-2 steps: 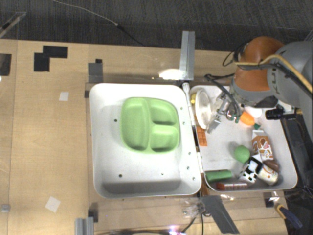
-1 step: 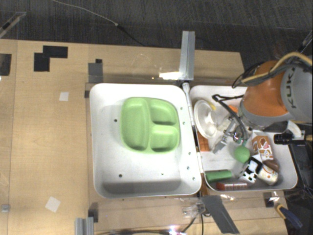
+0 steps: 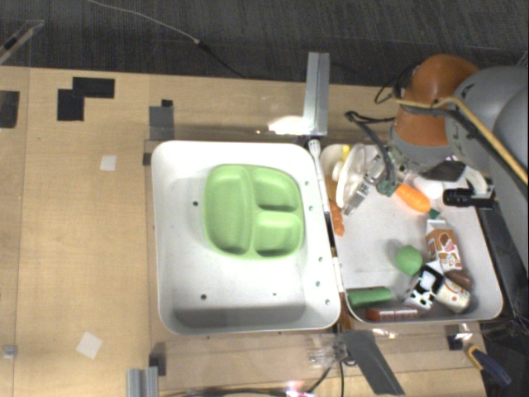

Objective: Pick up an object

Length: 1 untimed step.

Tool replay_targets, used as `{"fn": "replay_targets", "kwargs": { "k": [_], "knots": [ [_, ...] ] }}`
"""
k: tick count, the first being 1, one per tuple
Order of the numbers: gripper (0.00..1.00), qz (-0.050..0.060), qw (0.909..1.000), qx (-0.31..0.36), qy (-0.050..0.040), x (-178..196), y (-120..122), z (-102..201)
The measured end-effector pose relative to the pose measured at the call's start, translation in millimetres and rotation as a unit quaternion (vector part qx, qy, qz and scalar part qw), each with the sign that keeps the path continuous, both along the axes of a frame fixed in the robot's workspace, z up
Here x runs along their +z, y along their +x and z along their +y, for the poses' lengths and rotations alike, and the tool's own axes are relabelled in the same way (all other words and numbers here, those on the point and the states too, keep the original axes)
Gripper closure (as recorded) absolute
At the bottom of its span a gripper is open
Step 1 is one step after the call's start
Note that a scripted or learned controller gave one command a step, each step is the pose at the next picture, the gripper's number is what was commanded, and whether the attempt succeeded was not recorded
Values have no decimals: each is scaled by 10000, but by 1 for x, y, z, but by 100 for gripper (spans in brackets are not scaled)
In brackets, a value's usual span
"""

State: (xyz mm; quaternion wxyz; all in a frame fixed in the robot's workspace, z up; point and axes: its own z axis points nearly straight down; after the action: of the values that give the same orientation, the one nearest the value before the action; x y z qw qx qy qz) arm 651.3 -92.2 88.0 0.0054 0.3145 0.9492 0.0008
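My gripper (image 3: 368, 195) hangs low over the back left part of the right bin (image 3: 488, 300), open, with its two metal fingers (image 3: 354, 198) spread. A white cup-like object (image 3: 348, 165) lies just under and behind the left finger. Right beside the other finger is an orange carrot-shaped toy (image 3: 412, 197). I see nothing held between the fingers. Further forward in the bin lie a green ball (image 3: 407, 260), a green cylinder (image 3: 369, 296) and a black-and-white spotted toy (image 3: 425, 285).
A brown and white carton (image 3: 444, 247) and a dark red pen-like stick (image 3: 392, 313) lie by the right bin's front right. A thin orange strip (image 3: 335, 215) runs along its left wall. The left bin (image 3: 178, 296) holds a green divided plate (image 3: 252, 209).
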Motion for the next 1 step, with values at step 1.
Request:
{"fn": "replay_targets", "kwargs": {
  "k": [1],
  "knots": [
    [0,-21,9986,-533,4,2,-71,-15]
  ]
}}
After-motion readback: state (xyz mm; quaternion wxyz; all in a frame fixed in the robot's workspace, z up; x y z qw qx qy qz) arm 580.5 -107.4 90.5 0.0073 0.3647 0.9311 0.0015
